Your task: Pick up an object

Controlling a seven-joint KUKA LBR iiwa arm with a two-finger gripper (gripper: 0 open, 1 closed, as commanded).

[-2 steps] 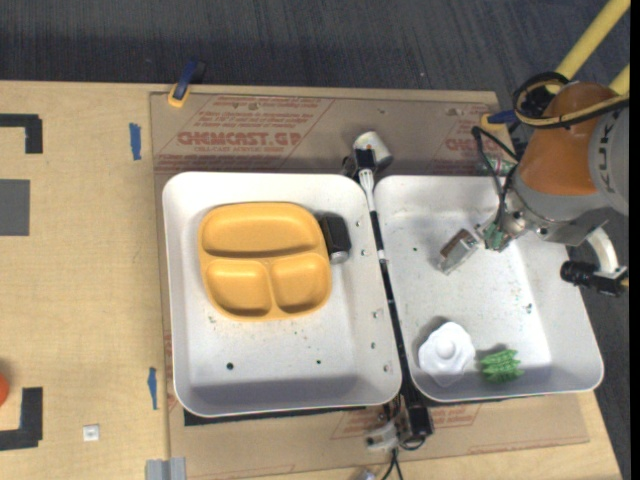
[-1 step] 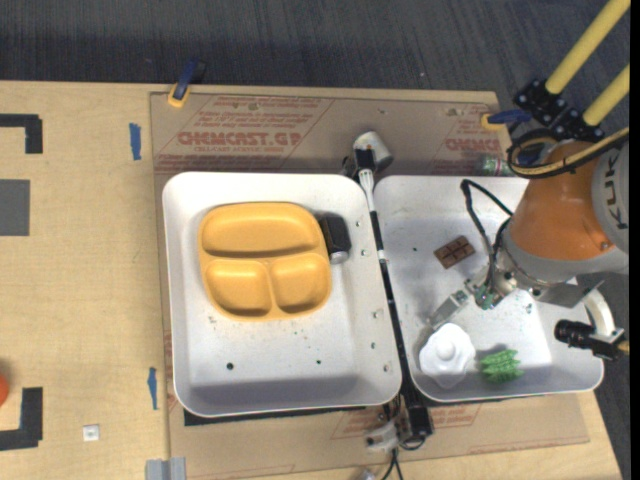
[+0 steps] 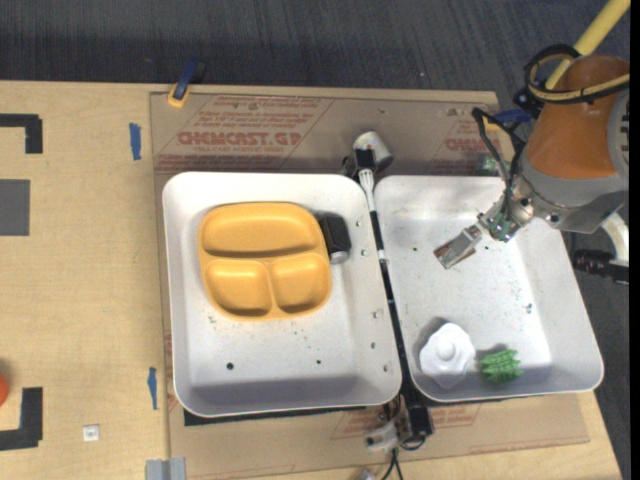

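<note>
My gripper [image 3: 457, 250] hangs over the upper middle of the right bin [image 3: 560, 298], above bare white floor, on the grey arm with its orange band [image 3: 572, 128] reaching in from the right. A white bottle-like object [image 3: 446, 352] lies at the right bin's front left. A small green object [image 3: 499, 365] sits just to its right. Both are well in front of the gripper and apart from it. In the left bin [image 3: 190, 298] a yellow divided tray [image 3: 266, 258] lies flat, and a small black object [image 3: 335, 236] touches its right edge.
The two bins meet along a ridge [image 3: 385, 288] down the middle. A brown cardboard sheet [image 3: 250, 128] lies under the bins on the wooden bench. Cables and a white connector [image 3: 367, 150] sit at the back between the bins.
</note>
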